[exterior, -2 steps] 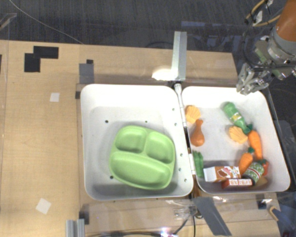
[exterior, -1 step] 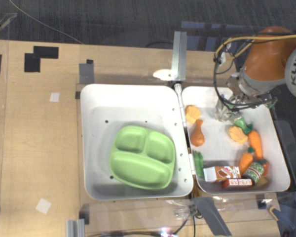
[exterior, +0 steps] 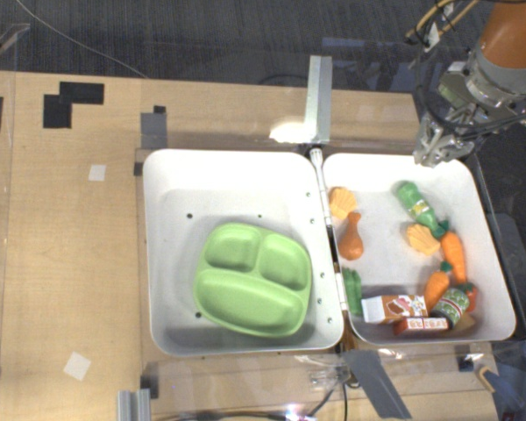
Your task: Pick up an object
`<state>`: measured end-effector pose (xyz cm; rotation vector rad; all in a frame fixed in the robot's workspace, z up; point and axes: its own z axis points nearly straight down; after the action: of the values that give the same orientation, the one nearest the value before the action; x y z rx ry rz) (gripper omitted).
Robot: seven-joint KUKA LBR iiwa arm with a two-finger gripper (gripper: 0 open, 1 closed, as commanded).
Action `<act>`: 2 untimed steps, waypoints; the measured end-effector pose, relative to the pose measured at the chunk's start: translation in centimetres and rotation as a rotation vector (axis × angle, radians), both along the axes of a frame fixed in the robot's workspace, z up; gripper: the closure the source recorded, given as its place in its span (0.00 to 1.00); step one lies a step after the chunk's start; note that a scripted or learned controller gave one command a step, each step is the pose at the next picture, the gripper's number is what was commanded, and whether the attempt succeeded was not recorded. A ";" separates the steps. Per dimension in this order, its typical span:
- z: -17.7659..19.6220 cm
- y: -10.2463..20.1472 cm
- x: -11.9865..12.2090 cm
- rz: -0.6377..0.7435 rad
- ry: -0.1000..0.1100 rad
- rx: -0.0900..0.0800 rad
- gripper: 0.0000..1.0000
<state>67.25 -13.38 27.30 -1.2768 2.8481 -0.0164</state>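
Note:
The right bin [exterior: 381, 178] holds several toy foods. A green bottle [exterior: 415, 203] lies near its back right, with a yellow shell [exterior: 422, 239] and an orange carrot [exterior: 454, 254] below it. An orange drumstick [exterior: 351, 237] and a yellow piece [exterior: 342, 203] lie near the divider. A brown carton [exterior: 394, 306], a red box [exterior: 420, 324], another carrot [exterior: 437, 284] and a green-red bottle [exterior: 453, 303] crowd the front. My gripper [exterior: 437, 150] hangs over the bin's back right rim, above and right of the green bottle, with nothing seen in it.
The left bin [exterior: 171, 182] holds a green three-compartment plate [exterior: 251, 277]. A small green piece [exterior: 352, 291] lies by the divider in the right bin. A metal post [exterior: 318, 95] stands behind the bins' junction. Wooden bench [exterior: 61, 261] extends to the left.

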 end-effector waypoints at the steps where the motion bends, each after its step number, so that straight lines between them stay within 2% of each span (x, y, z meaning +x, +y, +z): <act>1: -4.2 -5.2 -0.2 0.316 0.013 -0.002 1.00; 2: -10.6 -7.0 -0.3 0.688 0.016 -0.006 1.00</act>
<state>67.00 -20.42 16.72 -2.1720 2.2612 -0.0026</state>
